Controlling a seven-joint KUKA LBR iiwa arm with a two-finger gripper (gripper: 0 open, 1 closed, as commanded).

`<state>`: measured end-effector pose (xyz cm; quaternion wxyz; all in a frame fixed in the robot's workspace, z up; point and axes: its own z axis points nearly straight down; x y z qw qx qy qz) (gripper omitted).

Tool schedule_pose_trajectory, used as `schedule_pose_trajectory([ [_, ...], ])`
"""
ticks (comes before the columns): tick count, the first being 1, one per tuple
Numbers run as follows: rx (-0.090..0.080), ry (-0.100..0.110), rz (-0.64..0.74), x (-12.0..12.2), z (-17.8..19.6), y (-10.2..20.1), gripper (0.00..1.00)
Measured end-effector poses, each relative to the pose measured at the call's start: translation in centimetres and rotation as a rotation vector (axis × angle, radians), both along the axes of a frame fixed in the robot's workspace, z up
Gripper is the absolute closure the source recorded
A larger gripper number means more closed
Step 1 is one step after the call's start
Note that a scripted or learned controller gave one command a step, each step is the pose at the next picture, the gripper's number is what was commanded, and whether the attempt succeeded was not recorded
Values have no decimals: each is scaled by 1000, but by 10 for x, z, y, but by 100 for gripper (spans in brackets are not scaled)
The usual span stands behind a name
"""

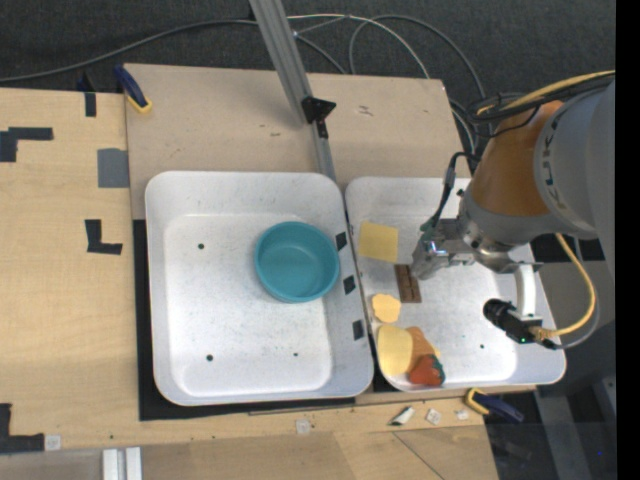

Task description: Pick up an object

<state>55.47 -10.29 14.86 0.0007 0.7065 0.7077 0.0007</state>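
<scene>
In the right bin, gripper above flat brown bar, grip unclear, round teal bowl left.

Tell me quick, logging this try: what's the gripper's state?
Gripper: cannot be told; it sits low in the right bin beside the brown block.

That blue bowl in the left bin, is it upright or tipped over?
Upright. The blue bowl shows its round open mouth and inside floor to the camera, sitting flat in the left bin.
</scene>
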Motion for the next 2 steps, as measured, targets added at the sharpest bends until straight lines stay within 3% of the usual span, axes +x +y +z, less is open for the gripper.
schedule_pose_trajectory([
  [2, -1, -4, 0, 5, 122, 8, 100],
])
